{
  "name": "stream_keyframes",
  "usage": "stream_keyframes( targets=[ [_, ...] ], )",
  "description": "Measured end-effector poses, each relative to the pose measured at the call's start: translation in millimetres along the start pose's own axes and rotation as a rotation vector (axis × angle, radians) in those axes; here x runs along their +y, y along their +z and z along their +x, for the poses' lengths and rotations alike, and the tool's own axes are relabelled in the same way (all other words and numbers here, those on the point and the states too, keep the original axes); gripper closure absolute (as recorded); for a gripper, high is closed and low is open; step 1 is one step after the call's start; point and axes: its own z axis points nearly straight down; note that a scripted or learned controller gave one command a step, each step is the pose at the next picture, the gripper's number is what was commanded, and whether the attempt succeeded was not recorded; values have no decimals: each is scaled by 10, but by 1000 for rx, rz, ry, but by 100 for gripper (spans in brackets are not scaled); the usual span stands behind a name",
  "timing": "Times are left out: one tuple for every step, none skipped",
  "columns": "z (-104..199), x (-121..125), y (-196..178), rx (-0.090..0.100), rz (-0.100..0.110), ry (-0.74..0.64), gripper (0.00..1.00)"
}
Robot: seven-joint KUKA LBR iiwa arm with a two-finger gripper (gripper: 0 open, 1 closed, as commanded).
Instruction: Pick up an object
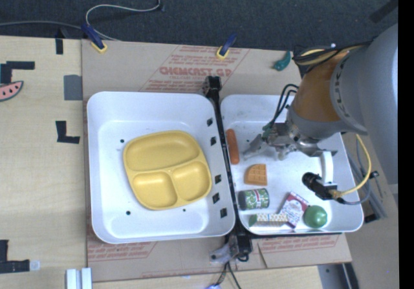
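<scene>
A: Which object; where does it lie?

B: Likeliest the hot dog (231, 145); orange-brown, smooth, rod-shaped; it lies lengthwise in the right bin (349, 216) against the left wall, beside the divider. The hand (259, 143) hangs just right of it, above the bin floor; nothing between its fingers; spread or pressed together, I cannot tell at this angle.

A: Step in hand?

B: Approach, I judge; no grasp made yet. Next move calls for lining up over the rod and closing across its short width; the wall so near leaves little room for one finger.

A: Other candidates?

B: Waffle (255, 174), tan, square, gridded, near the hand; can (253, 199), cylindrical, green label, on its side; a flat speckled bar (268, 218) along the front wall; pouch (294, 207), glossy, red and white; apple (315, 216), green, round, smooth, likely to roll.

A: Beyond that?

B: Left bin (103, 152) bears a yellow plastic tray (167, 169) with three compartments; both bins sit on cardboard (149, 68) over the worktop (32, 171).
</scene>
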Motion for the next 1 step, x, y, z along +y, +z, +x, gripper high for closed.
stream_keyframes(
  targets=[
    [55, 172, 187, -3, 2, 3, 0]
  ],
)
